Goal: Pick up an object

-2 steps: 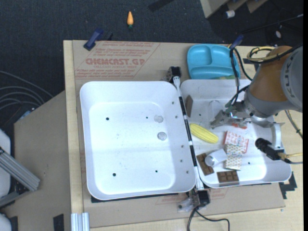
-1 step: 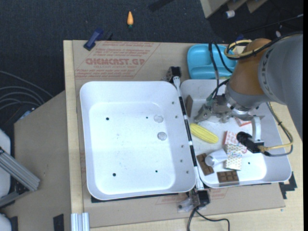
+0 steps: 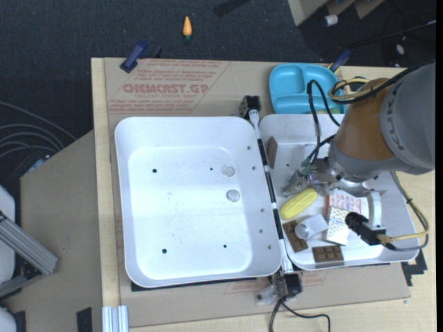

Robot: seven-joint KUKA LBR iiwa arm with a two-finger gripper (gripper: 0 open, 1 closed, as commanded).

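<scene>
Reaching in over the right bin (image 3: 294,133), the grey arm (image 3: 408,120) holds its gripper (image 3: 306,180) low among the clutter, just above the upper end of a yellow corn cob toy (image 3: 297,203). Whether the gripper is released or clenched I cannot tell: the wrist and its cables cover the tip from this angle, and nothing can be seen caught in it.

The corn cob toy lies tilted on the bin floor, close to the divide between the 2 bins. As the item nearest the tool, it looks like the likeliest target. A red and white patterned packet (image 3: 339,216) lies just to its right, and a small white piece (image 3: 315,225) and a small brown block (image 3: 300,232) sit just below it. A dark brown bar (image 3: 327,255) rests by the near wall, and a taller brown block (image 3: 270,152) stands near the far left corner. The left bin (image 3: 187,213) carries an upper grey disc (image 3: 228,171) and a lower grey disc (image 3: 233,196), both well apart from the gripper.

By my reading, the task is at the reach-and-grasp stage and no further. Every item appears to rest on a bin floor, and none is raised. What is left is the main part: a firm hold on 1 item, then a lift clear of its neighbours. The crowding around the corn cob toy could spoil that hold.
</scene>
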